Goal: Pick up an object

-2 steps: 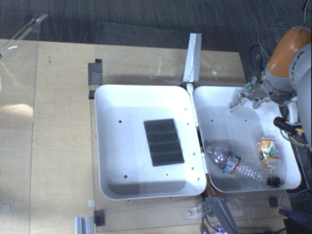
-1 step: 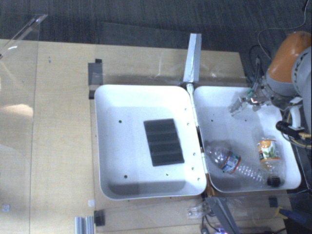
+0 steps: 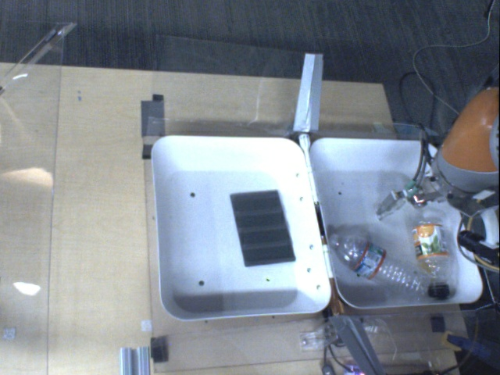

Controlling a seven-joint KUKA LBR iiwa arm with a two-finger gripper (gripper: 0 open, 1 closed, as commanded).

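White plastic forms two shallow bins side by side on a pale wooden bench. The left bin [image 3: 180, 233] holds one dark ridged rectangular pad [image 3: 262, 226] lying flat near its middle. The right bin [image 3: 351, 162] holds a clear plastic bottle [image 3: 375, 264] lying on its side with a coloured label and a dark cap toward the near right corner, and just to its right a small orange and green packet [image 3: 429, 243]. The grey arm with its orange band [image 3: 473, 135] enters from the right, and the gripper [image 3: 402, 198] hangs over the right bin, up and left of the packet and apart from both objects; its fingers seem to be spread, with nothing between them. A likely risk is that the clear bottle, being round and smooth, rolls or slips out when squeezed, or that a descent from here meets bare bin floor between the objects. The gripper is small and blurred, so its exact height over the floor is hard to judge, and the arm is cut off at the right.
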